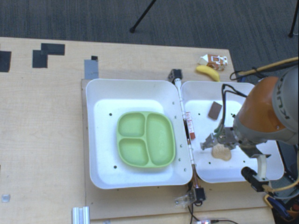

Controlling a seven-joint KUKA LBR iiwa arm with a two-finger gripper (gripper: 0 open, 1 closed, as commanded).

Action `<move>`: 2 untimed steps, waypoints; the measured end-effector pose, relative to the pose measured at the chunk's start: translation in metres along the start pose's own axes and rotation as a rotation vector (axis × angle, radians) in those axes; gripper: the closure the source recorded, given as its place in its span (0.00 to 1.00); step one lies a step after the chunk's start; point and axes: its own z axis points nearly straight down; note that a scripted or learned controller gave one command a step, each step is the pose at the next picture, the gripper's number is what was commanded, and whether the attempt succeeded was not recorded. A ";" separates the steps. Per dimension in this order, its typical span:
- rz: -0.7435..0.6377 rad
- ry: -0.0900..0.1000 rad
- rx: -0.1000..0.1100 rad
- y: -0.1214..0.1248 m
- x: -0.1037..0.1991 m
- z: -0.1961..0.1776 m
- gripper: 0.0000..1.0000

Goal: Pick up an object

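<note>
In the right bin (205,171), a tan, lumpy object (222,153) lies near the middle, and a small brown block (215,110) rests toward the back. My gripper (214,142) hangs low over the right bin, directly at the upper left edge of the tan object. Whether it touches the object I cannot make out. The grey arm with its orange band (261,111) comes in from the right and covers the bin's right side.
The left bin (100,125) holds a green divided plate (145,139). A marker-like stick (188,124) lies along the rim between the bins. A yellow banana (207,72) and a small packet (215,59) sit on the bench behind the right bin.
</note>
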 end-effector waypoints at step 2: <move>-0.002 0.001 -0.003 0.002 0.001 -0.010 0.00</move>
